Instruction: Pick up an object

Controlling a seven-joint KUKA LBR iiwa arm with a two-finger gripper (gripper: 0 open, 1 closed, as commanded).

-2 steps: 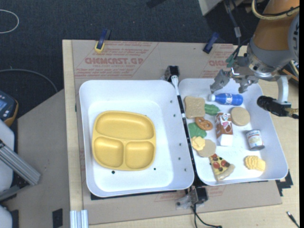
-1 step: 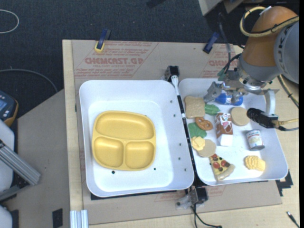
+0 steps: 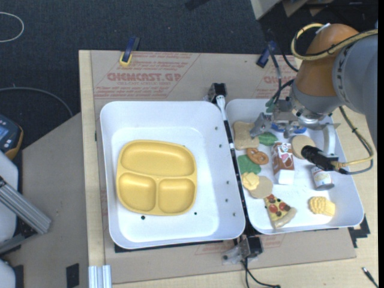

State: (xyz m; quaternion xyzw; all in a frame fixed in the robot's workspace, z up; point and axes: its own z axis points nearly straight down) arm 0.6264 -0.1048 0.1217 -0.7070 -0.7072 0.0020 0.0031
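Observation:
The right bin (image 3: 351, 212) holds several toy food items. Among them are a tan bread slice (image 3: 242, 134), a green piece (image 3: 266, 140), a pretzel (image 3: 258, 156), a brown and white carton (image 3: 283, 159), a pizza slice (image 3: 278, 209), a yellow ridged piece (image 3: 321, 206) and a small can (image 3: 321, 177). My gripper (image 3: 275, 123) hangs low over the far part of this bin, just above the green piece and beside the bread slice. Nothing is visibly held in it.
The left bin (image 3: 114, 119) carries a yellow divided plate (image 3: 157, 176). A black divider with clamps runs between the bins (image 3: 227, 138). The grey arm with its orange band (image 3: 324, 59) fills the upper right, with cables looping around it.

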